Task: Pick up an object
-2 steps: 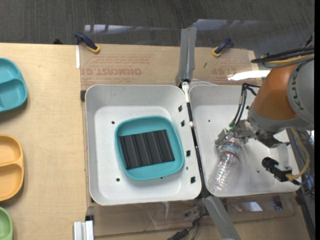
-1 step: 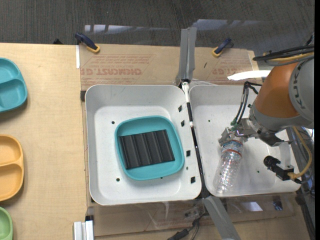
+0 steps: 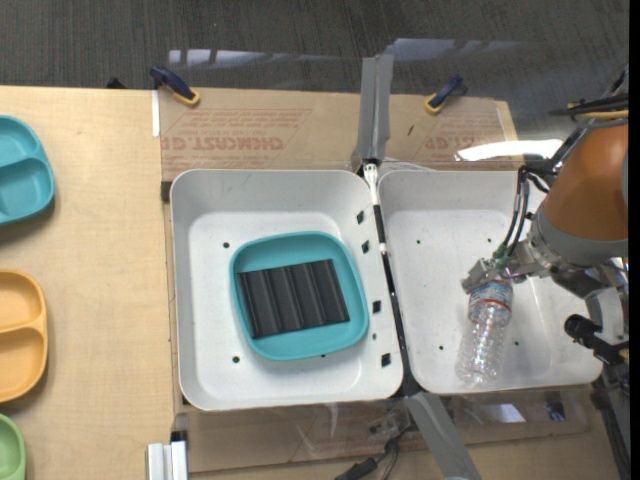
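Grey claw seen at cap end of clear crumpled plastic bottle; finger state cannot be told. Bottle trails below claw; slip risked if only cap pinched.

on the bench, the left white bin holds a teal tray with a dark ribbed insert lying in it. a sheet of brown cardboard lies under the far side of the bins, held by 2 clamps with orange and blue handles. at the left edge of the wooden tabletop sit 3 divided plates: a teal plate, an orange plate and a green plate.
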Tool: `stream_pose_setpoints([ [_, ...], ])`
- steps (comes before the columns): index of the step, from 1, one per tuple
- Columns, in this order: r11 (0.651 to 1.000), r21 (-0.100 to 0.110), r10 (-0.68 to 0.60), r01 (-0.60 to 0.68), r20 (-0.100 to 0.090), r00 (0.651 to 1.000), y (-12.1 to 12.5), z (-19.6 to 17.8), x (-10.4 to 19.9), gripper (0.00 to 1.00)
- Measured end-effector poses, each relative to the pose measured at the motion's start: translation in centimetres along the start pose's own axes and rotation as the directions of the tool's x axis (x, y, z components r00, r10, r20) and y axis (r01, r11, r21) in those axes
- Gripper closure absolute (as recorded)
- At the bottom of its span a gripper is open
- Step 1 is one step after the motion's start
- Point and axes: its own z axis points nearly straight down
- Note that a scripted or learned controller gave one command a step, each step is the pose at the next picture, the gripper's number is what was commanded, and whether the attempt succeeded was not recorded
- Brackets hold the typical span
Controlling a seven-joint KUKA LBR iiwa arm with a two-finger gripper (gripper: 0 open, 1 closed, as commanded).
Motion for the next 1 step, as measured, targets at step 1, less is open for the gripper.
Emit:
stream_pose_setpoints([
  [1, 0.997, 0.022, 0.079, -0.079, -0.006, 0.997, 3.18, -5.97, 4.83, 1.00],
])
